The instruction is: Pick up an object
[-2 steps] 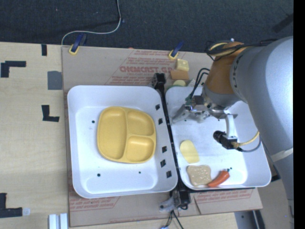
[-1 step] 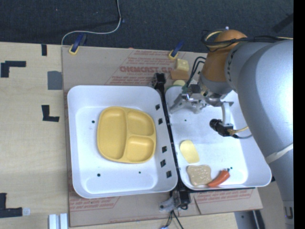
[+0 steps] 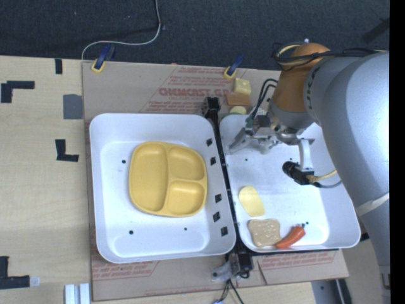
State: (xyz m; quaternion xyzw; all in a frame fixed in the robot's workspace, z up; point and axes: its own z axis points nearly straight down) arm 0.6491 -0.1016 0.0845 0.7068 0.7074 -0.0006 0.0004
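My gripper [image 3: 252, 145] hangs over the back left part of the right bin [image 3: 335, 201]. Its two metal fingers are splayed open, and between them I see only the white floor. Toward the front of this bin lie three objects: a pale yellow block [image 3: 251, 201], a tan slice of toast [image 3: 264, 232] and an orange-red carrot-like piece [image 3: 292, 236]. The yellow block is the nearest, a short way in front of the fingertips. The grey arm with its orange band covers the bin's back right corner.
The left bin [image 3: 107, 170] holds a yellow divided plate [image 3: 168, 178]. A black divider [image 3: 218, 170] runs between the bins. Behind the bins on the cardboard sit a small tan block [image 3: 240, 92] and a pale round piece [image 3: 237, 110]. A black cable plug [image 3: 297, 171] hangs from the arm.
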